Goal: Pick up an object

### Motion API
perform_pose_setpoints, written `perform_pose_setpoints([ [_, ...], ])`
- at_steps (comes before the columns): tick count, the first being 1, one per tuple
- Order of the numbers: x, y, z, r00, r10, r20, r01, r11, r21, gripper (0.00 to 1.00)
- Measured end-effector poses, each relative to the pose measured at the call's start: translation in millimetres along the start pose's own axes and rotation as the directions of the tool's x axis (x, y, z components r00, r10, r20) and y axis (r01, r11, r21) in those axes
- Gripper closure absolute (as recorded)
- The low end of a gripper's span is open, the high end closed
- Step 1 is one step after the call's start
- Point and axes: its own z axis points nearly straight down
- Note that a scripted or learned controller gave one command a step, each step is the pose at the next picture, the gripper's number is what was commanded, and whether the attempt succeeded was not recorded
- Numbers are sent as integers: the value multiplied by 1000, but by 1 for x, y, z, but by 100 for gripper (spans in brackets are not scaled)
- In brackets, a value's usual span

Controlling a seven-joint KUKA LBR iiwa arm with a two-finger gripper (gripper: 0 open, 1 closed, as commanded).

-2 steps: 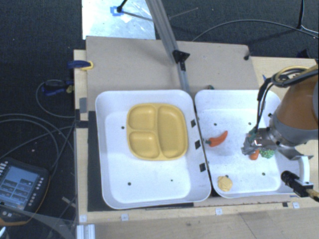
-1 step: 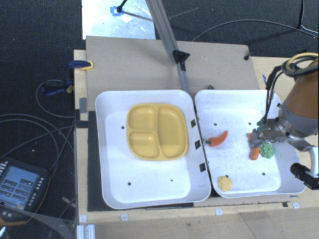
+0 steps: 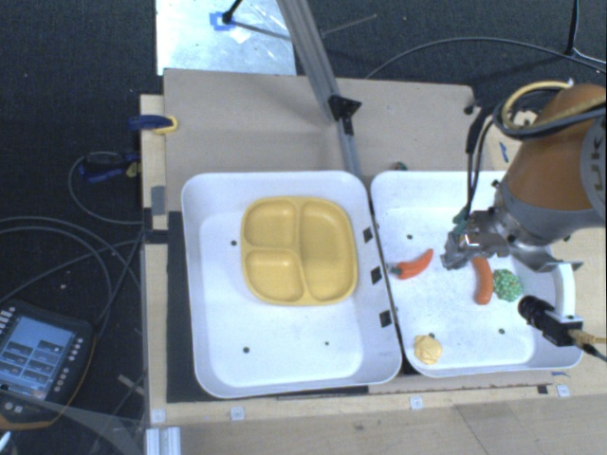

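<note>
In the right bin (image 3: 446, 188) lie an orange-red pepper-like piece (image 3: 413, 265) near the left wall, an orange carrot-like stick (image 3: 483, 282), a green bumpy piece (image 3: 506, 286) just right of it, and a pale yellow lump (image 3: 429, 350) at the front. My gripper (image 3: 465, 251) hangs low over the middle of this bin, just above the stick's upper end and right of the pepper. Nothing shows between its fingers.
The left bin (image 3: 213, 349) holds a yellow divided plate (image 3: 299, 249). A grey slanted pole (image 3: 313, 50) crosses the back of the bench. Cables and a blue-screened pendant (image 3: 33, 349) lie on the floor to the left.
</note>
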Motion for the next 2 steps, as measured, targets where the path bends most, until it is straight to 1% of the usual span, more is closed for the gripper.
perform_pose_setpoints([
  [1,47,13,-10,1000,0,0,0,1000,1,100],
  [2,104,38,-6,1000,-1,-1,1,1000,1,100],
])
